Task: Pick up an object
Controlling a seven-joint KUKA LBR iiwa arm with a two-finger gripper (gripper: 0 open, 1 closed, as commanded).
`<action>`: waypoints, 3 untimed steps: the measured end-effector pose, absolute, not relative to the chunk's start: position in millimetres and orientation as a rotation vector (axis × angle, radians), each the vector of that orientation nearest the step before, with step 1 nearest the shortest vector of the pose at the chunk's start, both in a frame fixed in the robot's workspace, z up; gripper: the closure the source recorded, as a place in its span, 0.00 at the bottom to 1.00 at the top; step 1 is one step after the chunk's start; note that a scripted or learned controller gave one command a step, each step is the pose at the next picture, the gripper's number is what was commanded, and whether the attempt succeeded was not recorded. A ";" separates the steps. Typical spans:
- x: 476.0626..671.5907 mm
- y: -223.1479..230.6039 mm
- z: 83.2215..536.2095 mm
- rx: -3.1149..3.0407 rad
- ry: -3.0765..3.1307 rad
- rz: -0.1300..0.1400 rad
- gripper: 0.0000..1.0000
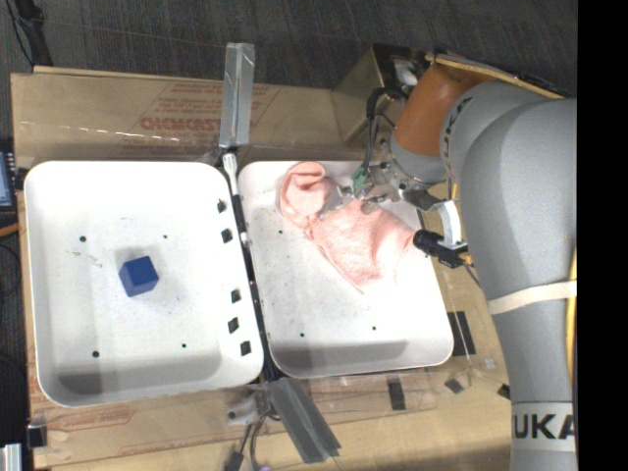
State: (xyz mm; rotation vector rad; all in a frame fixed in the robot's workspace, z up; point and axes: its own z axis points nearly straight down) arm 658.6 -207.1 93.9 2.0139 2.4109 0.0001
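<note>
A crumpled pink cloth (343, 226) lies in the back half of the right bin (324, 332). A small blue cube (138, 275) sits in the left bin (59, 292), left of its middle. My gripper (359, 193) is down at the cloth's back edge, near the far wall of the right bin, touching or just above the fabric. The wrist and its cables hide the fingers. The grey arm with its orange band reaches in from the right over the bin's rim.
A grey metal divider (236, 106) runs between the two bins, with black clips along the left bin's right wall. Cardboard lies under and behind the bins. The arm's large grey body covers the bench right of the right bin.
</note>
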 end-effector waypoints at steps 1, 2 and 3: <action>574.7 -209.0 93.4 1.582 2.715 0.000 0.00; 575.7 -209.0 103.9 1.576 2.718 0.000 1.00; 613.6 -149.9 179.1 1.432 2.796 -0.001 1.00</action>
